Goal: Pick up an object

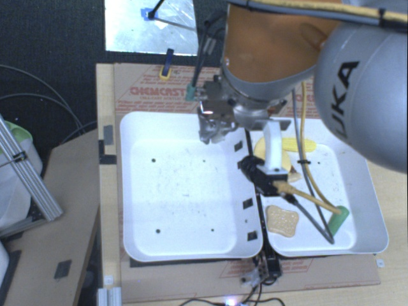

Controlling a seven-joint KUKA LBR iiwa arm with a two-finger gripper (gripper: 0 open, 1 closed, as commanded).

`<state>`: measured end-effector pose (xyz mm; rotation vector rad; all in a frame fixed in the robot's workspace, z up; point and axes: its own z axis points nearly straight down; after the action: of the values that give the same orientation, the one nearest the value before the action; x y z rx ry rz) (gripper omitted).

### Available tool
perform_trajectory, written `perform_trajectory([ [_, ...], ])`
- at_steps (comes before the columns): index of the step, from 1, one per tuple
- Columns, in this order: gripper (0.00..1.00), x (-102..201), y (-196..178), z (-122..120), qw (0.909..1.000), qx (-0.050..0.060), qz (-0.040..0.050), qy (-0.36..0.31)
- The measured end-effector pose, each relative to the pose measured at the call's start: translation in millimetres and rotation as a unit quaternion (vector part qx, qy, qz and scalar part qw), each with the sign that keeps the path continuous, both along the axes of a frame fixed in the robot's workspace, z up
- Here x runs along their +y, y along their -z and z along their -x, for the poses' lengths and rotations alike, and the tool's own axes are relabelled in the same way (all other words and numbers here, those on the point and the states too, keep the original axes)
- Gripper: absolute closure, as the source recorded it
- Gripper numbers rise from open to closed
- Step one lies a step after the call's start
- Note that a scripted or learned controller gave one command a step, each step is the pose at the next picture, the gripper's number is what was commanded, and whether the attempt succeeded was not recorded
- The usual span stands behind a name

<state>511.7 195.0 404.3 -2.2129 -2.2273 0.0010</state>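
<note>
Two shallow white plastic bins sit side by side: one left bin (178, 190) at nine o'clock, one right bin (357, 196) at three o'clock. One tan slice of toy bread (282, 221), one yellow corn-like piece (299, 146), one green-tipped brush-like tool (338, 217).

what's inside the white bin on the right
In the right white bin: a tan bread-slice-shaped piece, a yellow corn-like item, a green-tipped brush. The grey arm covers the bin's back.

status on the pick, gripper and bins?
Gripper over left bin back edge, nothing visibly held. Toast slice, yellow piece, green-tipped tool in right bin. Arm overhangs them.
</note>
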Motion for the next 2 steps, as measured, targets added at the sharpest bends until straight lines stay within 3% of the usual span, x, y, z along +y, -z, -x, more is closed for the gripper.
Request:
perform_trajectory([
  [1,1.00,-60,-52,19,1.0000,-0.005,-0.0006,0.005],
  [2,1.00,-62,114,27,1.0000,0.006,0.0025,0.004],
])
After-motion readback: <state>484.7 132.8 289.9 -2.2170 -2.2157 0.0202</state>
